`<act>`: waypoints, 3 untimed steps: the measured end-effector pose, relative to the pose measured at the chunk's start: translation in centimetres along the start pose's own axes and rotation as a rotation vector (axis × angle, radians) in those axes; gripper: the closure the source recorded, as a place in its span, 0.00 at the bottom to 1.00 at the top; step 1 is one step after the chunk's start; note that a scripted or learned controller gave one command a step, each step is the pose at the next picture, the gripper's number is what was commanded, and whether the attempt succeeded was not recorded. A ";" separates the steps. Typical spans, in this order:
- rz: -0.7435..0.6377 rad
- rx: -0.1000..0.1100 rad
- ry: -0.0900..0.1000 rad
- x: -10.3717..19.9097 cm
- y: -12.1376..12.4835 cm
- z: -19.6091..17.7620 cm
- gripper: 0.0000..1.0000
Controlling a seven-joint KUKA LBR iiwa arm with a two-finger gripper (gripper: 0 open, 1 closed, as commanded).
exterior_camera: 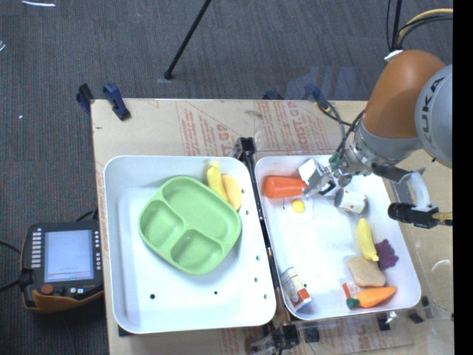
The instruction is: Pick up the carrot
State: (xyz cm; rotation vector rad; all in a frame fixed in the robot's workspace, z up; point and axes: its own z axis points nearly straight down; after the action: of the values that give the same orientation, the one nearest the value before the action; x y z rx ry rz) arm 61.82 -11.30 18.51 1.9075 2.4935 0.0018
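Carrot (375, 296) well apart from pincer (325, 184)

Glossy plastic carrot (375, 296) — smooth.

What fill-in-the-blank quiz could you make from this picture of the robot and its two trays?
1. The green plate lies in the ____ bin.
2. The green plate has ____ compartments.
3. The gripper hovers over the ____ bin.
4. The small carrot lies in the right bin's near-____ corner.

Missing words: left; three; right; right
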 end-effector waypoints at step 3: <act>0.075 0.016 0.005 1.8 2.8 10.1 0.00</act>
State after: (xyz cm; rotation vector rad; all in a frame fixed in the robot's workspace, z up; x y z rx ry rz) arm 64.04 -8.87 8.45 2.0089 2.4303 -0.0142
